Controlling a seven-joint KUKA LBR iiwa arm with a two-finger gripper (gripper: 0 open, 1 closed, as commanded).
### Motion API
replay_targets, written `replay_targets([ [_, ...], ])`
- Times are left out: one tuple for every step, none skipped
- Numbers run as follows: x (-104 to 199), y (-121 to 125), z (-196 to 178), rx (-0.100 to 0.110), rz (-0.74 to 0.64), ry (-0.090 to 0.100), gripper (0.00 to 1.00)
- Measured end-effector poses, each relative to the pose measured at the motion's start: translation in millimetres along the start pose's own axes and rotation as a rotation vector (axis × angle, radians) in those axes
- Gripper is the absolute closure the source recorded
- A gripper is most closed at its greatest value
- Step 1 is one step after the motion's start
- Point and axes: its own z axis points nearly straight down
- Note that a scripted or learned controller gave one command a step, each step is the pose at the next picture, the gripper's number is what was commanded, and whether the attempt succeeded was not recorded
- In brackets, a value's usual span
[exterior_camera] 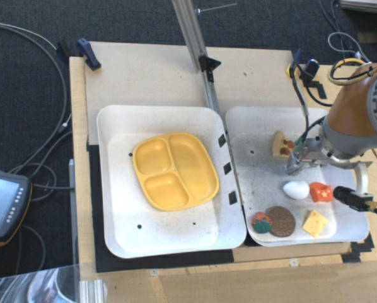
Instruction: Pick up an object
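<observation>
So, arm [355,115]: grey with an orange band, reaching in over the right edge of the right bin [258,175].
Gripper [294,164]: down inside the right bin, near its middle; whether it is apart or together cannot be told from this angle, and nothing is seen held in it.
Tan wedge [280,145]: in the right bin, toward its far edge, just beside the gripper on the side of the left bin; whether they touch cannot be told.
White egg shape [295,189]: on the bin floor just below the gripper in the camera view, apart from it.
Orange block [321,192]: just beside the white egg shape, toward the bin's right edge.
Brown disc [280,221]: lying flat by the bin's near edge.
Red and green piece [261,221]: touching the brown disc, in the bin's near corner next to the left bin.
Yellow wedge [314,223]: by the near edge, near the brown disc on its right-edge side.
Left bin [119,163]: side by side with the right bin, black clips [226,168] along the shared rims.
Yellow divided plate [174,170]: three compartments, resting in the middle of the left bin.
Bench [144,74]: pale top carrying both bins, a blue clamp [87,52] at its far left corner.
</observation>
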Motion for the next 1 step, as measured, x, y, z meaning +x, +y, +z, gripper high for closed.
replay_targets([
  [6.8, 1.3, -45.6, -0.007, -0.002, -0.004, 1.00],
])
